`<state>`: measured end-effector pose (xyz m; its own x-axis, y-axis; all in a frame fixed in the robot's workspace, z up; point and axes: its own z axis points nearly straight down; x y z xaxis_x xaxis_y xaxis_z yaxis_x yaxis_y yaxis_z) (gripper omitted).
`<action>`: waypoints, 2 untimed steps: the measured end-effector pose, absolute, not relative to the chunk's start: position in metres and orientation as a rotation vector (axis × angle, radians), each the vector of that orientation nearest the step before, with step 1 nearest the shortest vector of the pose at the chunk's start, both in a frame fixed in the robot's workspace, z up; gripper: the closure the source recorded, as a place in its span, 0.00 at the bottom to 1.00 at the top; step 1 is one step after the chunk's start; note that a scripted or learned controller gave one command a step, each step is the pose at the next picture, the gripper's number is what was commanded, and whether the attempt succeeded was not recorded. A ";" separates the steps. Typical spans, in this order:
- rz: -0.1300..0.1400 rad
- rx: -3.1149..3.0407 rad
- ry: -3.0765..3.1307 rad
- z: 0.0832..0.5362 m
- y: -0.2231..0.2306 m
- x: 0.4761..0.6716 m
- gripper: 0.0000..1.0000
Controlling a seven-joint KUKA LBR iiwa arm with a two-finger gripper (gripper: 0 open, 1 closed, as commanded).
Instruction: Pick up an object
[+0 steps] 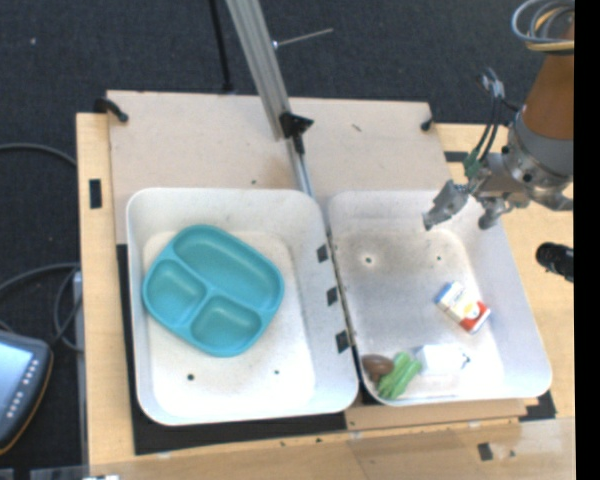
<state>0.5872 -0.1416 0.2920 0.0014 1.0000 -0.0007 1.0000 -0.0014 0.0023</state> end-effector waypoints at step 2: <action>-0.005 2.219 2.231 0.262 -0.097 0.533 1.00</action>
